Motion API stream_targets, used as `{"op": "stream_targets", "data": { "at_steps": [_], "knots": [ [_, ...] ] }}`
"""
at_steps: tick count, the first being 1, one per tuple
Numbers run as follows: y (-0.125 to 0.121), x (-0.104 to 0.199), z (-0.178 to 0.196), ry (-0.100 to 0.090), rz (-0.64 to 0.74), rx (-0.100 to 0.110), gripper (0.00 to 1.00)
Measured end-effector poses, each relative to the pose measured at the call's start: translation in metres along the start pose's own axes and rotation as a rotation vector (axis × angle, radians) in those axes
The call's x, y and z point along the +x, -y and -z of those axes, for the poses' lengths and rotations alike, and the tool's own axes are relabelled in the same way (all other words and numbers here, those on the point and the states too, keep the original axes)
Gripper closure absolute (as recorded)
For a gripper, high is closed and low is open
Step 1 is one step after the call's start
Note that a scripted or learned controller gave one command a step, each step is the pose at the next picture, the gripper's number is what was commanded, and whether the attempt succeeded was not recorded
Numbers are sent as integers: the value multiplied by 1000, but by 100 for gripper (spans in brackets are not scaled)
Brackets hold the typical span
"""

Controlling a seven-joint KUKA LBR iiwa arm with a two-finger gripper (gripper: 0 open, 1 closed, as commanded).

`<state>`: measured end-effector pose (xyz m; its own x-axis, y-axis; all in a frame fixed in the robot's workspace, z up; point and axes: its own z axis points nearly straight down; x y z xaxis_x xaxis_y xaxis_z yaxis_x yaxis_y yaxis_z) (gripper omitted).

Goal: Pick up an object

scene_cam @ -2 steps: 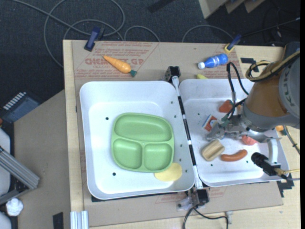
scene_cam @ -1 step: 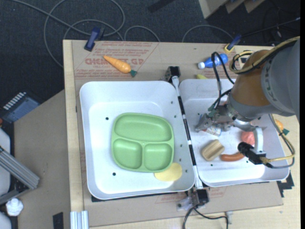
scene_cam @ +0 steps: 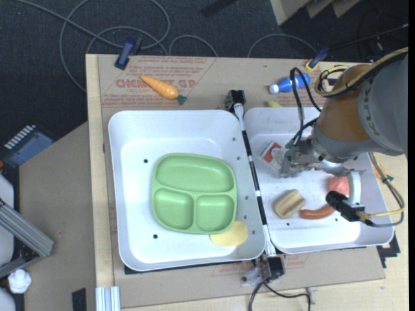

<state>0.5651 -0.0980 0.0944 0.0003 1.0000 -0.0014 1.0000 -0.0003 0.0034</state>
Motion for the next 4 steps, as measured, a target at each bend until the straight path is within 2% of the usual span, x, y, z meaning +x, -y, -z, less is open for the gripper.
{"op": "stream_targets", "data": {
  "at_steps": [1,2,3,4],
  "knots": [
    [0,0,0,0,0,0,0],
    [83,3,-10,-2,-1,6,0],
    [87,7,-10,-3,0,7,0],
    [61,3,-10,-1,0,2,0]
  ]
}}
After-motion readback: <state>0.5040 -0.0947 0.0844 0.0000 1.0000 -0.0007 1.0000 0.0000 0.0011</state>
